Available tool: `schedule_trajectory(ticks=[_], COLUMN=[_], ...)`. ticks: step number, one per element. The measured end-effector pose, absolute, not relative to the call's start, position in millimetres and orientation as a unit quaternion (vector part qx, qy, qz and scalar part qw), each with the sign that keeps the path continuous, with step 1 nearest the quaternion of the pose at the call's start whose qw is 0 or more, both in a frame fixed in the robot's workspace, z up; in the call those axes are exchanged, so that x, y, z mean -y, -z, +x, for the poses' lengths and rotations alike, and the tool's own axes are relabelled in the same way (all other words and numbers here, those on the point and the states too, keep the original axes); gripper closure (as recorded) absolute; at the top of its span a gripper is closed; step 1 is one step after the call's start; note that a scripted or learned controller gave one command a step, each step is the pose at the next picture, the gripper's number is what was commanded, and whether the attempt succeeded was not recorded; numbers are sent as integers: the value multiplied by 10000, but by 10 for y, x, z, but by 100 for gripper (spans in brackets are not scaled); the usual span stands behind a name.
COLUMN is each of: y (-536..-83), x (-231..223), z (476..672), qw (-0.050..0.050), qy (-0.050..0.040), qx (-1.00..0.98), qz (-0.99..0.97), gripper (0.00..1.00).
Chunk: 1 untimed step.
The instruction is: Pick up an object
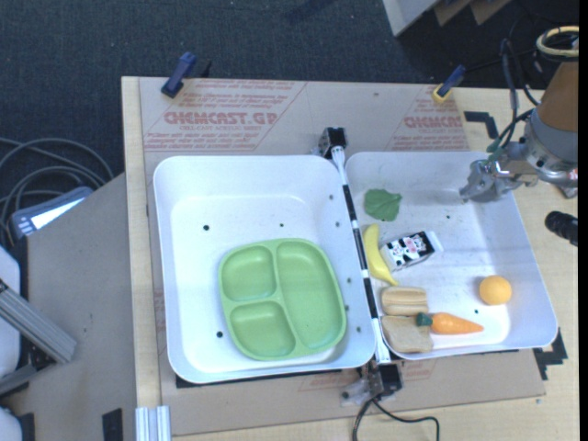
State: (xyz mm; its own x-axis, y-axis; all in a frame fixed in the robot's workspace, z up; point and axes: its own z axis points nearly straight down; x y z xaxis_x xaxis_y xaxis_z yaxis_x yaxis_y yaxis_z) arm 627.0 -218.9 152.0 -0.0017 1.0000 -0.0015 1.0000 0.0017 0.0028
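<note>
I cannot tell how the tool (480, 184) stands; the small orange ball (495, 290) at lower right looks light, smooth, best pinched across its middle.

Dark blue-grey carpet floor (83, 35) around the surface (266, 118), a brown board with red print. Blue clamp (178, 73) at its far left corner, yellow-blue clamp (448, 83) far right. Grey cables (46, 177) coil on floor at left. Even, soft light.
</note>
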Motion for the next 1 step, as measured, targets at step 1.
schedule_trajectory(ticks=[1], y=[-2331], x=[1760], z=[6664], qw=[16], qy=[-9], qx=[-7079], qz=[7063], gripper=[100])
